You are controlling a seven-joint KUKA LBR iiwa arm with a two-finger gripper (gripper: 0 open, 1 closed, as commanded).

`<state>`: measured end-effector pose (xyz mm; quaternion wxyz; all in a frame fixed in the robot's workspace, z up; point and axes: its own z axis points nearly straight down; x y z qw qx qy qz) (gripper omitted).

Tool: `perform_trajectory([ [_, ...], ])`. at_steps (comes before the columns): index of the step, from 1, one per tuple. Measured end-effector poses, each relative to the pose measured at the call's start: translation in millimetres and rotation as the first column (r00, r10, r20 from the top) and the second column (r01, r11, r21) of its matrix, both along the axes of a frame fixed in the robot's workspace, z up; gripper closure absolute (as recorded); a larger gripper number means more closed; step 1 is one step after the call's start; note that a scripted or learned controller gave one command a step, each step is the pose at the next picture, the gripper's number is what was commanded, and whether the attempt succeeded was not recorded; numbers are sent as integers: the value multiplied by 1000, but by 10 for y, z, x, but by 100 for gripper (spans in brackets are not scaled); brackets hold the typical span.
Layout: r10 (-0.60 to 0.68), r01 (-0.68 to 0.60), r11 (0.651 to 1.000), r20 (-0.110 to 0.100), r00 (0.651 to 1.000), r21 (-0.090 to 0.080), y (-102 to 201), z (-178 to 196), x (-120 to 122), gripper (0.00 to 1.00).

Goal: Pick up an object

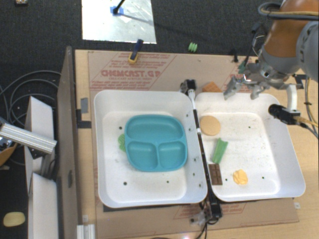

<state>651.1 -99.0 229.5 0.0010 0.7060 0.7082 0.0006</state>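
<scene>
Green stick (219, 151) in right bin (279, 148), centre-left, long axis near vertical, top tipped right; round tan disc (210, 125) just above, brown bar (215, 174) below, yellow lump (240, 177) beside. Gripper (242, 91) over far rim, fingers apart, empty. Best descend centred, jaws across the short width.

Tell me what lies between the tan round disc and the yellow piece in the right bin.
In the camera view, a green stick lies between the tan disc and the yellow piece.
</scene>
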Motion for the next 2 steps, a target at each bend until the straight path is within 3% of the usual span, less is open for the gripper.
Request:
perform_trajectory([
  [1,-3,3,1000,-12,1000,3,110,-648,-733,0],
  [2,-4,4,1000,-5,1000,2,101,-1490,-978,0],
])
